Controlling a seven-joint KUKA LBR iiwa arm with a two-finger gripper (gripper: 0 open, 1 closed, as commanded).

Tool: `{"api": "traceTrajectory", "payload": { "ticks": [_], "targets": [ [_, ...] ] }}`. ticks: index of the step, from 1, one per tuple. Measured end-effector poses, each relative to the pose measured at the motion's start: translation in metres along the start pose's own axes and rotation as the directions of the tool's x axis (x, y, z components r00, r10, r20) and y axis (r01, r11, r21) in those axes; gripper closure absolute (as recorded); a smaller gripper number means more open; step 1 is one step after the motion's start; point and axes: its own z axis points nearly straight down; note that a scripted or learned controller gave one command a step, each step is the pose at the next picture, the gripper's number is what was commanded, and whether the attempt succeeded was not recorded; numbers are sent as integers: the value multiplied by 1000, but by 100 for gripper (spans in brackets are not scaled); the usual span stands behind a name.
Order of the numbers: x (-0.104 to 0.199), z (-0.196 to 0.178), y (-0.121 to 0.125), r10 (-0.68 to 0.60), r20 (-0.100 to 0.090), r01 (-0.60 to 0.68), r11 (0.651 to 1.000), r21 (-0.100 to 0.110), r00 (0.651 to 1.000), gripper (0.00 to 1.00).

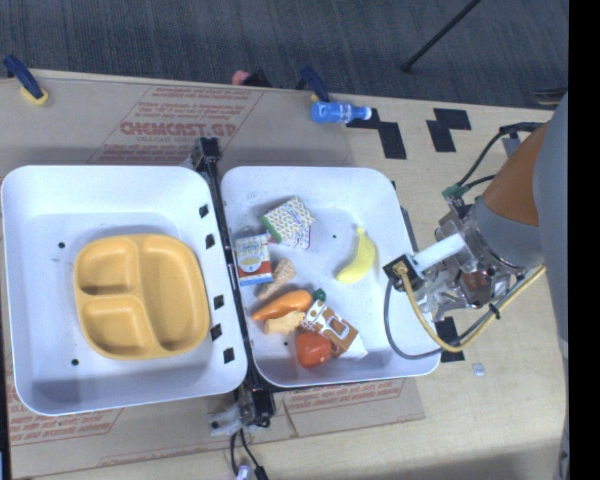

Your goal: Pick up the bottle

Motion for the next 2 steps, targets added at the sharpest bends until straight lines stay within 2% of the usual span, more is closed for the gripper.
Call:
{"api": "traceTrajectory", "payload": {
  "ticks": [2],
  "targets": [
    [0,0,0,1,-1,-1,1000,-1,1000,100]
  ]
}}
